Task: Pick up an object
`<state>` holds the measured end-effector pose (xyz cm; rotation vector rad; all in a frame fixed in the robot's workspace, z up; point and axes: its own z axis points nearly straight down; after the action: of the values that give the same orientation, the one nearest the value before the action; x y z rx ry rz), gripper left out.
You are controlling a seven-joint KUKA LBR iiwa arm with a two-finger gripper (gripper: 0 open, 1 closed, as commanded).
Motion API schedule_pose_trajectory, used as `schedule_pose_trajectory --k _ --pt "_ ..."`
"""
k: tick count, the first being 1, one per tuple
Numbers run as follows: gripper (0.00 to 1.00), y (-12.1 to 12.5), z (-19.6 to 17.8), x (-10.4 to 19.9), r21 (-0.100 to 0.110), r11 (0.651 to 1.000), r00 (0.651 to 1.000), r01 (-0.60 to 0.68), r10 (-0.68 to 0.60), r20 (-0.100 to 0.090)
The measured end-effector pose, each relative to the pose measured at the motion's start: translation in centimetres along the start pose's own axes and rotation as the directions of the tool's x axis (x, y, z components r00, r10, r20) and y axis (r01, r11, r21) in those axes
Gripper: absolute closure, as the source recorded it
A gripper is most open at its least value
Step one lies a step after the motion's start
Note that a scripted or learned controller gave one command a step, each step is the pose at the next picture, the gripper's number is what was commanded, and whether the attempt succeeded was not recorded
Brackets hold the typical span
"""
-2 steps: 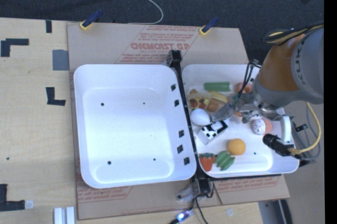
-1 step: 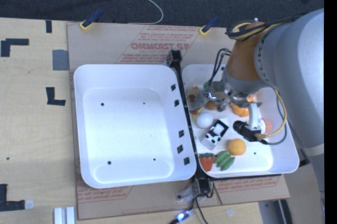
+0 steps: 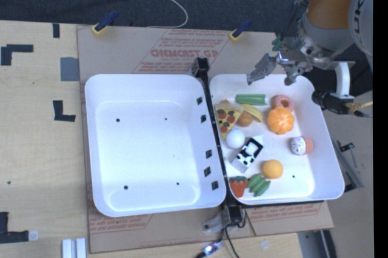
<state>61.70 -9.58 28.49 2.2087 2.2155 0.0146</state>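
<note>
The gripper hangs over the far edge of the right bin, at about one o'clock from the middle of the bench. Its two fingers stand apart, open, and nothing is between them.

The task's things all lie in the right bin, toward six o'clock from the gripper. The nearest one is the green stick, just below the fingers at about seven o'clock from them. Its long axis runs from nine to three o'clock, so I judge the fingers must close across its short side, from twelve and six.

Counting what lies in the right bin: one green stick, one pink ring, one big orange fruit, one small orange ball, one banana, one pizza slice, one white ball, one black-and-white block, one speckled egg with something pink just beside it, one strawberry, and one green vegetable.

There are two bins. The left bin has no toys in it.
</note>
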Motion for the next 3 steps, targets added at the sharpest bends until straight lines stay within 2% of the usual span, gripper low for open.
schedule_pose_trajectory --k 1,2,3 --pt "0.00 -7.2 10.6 1.6 0.033 0.999 1.000 -0.003 0.003 -0.006" --pt "0.00 -2.4 20.5 -1.4 0.018 1.000 1.000 -0.003 0.003 -0.002" --pt "0.00 4.7 20.2 -7.1 0.038 0.999 1.000 0.002 -0.001 -0.015"
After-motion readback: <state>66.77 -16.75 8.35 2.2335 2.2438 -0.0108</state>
